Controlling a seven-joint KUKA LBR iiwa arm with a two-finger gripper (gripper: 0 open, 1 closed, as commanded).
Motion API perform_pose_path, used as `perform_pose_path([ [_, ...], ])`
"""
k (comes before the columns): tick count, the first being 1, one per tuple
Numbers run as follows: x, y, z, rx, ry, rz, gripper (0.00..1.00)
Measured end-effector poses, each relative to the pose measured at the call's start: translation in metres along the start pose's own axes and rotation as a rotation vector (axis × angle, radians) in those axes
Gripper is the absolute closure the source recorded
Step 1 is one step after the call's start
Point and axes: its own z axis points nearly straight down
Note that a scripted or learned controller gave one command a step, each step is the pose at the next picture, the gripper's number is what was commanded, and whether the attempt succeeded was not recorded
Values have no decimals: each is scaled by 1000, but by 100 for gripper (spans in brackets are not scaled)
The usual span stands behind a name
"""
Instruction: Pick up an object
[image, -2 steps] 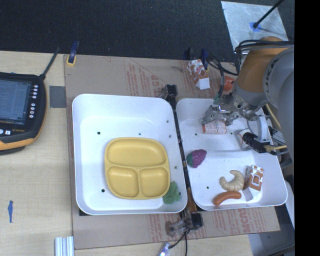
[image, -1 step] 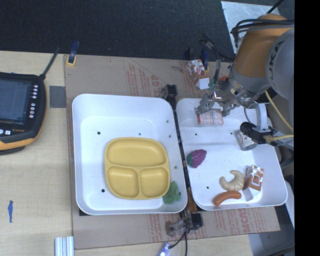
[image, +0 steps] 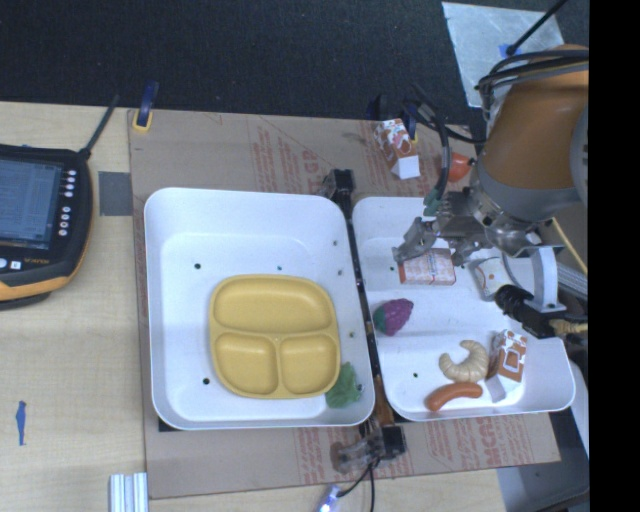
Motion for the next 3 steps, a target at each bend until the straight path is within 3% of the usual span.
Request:
perform_pose_path([
  [1, -5, 15, 32, 5, -2, 1, 100],
  [2, 58, -20, 26, 3, -1, -3, 100],
  [3, -14, -47, 46, 3, -3, 2, 100],
])
